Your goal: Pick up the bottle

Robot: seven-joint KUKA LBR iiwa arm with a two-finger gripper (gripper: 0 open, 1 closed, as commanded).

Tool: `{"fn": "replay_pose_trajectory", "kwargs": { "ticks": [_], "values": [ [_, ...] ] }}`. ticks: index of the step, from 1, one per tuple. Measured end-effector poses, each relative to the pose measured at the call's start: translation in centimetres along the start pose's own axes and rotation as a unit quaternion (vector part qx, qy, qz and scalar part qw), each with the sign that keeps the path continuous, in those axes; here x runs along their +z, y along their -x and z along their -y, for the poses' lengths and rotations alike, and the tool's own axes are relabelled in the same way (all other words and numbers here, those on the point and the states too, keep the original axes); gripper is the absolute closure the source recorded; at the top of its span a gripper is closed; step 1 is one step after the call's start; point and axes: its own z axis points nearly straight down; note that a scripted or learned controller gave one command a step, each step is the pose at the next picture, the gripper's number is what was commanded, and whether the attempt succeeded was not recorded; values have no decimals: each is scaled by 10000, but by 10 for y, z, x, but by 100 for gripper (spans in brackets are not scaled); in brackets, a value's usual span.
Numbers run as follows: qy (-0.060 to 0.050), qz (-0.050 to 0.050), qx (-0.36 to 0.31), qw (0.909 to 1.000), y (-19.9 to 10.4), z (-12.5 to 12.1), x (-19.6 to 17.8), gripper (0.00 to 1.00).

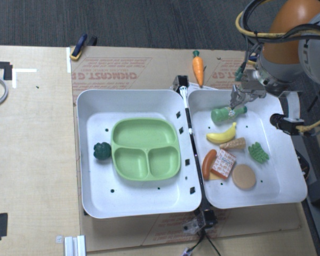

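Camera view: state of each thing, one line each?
bottle: green, lying on its side in right bin, gripper at its cap end
gripper: low over the bottle
divided tray: upright in left bin
banana: lying flat, right bin
carrot: lying outside the bins

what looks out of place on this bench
The toy carrot lies on the cardboard behind the two white bins, apart from the other toy food in the right bin. The green bottle lies on its side there.

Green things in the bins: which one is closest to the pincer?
The green bottle, lying at the right bin's far end beneath the pincer. The others sit farther off.
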Motion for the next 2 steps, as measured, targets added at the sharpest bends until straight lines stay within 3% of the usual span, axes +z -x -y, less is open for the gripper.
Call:
{"fn": "replay_pose_trajectory", "kwargs": {
  "ticks": [1,2],
  "values": [
    [-4,-7,-477,9989,-10,47,22,100],
    [-5,-9,-2074,9782,-60,105,16,100]
  ]
}}
